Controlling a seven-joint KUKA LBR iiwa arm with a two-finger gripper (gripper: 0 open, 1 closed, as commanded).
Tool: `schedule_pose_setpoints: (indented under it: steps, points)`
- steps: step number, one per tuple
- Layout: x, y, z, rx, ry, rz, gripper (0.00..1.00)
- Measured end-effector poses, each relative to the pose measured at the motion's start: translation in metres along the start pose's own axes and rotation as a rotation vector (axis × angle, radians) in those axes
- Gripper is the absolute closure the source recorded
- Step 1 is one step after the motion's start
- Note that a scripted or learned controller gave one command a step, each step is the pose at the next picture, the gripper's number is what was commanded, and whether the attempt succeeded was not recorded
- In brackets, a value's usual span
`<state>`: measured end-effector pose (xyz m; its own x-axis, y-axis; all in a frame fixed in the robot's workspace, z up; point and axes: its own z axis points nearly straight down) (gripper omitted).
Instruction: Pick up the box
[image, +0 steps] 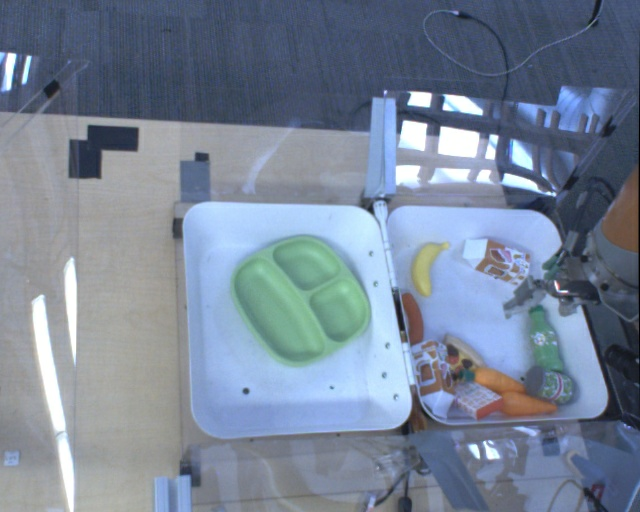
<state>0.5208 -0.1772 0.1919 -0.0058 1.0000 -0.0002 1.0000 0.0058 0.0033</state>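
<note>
Nearest you, against the near rim of the right bin (596, 405), lie two carrots (510, 392) and a small red box (476, 402).

Now work out from the claw (541, 288). It hangs low over the right bin, towards its 3 o'clock wall, with nothing visibly in it. You cannot tell whether it is spread or pressed together, since its tip is a blur of metal against the white floor.

The box (497, 262), a white and orange carton, lies just beside the claw at 10 o'clock, apart from it. A green bottle (545, 345) lies at 6 o'clock, its neck almost under the claw. The banana (428, 266) is at 9 o'clock beyond the box, a patterned flat box (434, 364) sits at 8 o'clock, and a sausage (412, 318) lies along the 9 o'clock wall. The left bin (210, 400) holds a green plate (301, 297).

Watch for these risks:
- The claw sits off to the side of the box, so a straight descent would probably land on bare floor or the bottle neck.
- The box looks tilted, so a closing claw might nudge it away.
- With three box-like things in the bin, the program could take the wrong one.

The arm is cut off at the 3 o'clock edge, and glare blurs the bin's 12 o'clock rim.
</note>
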Motion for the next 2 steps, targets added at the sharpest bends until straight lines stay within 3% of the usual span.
schedule_pose_setpoints:
  steps: [1,2]
  points:
    - [0.03,0.002,0.103,-0.012,-0.003,-0.086,0.0]
    - [0.031,0.085,0.104,-0.007,-0.001,-0.055,0.0]
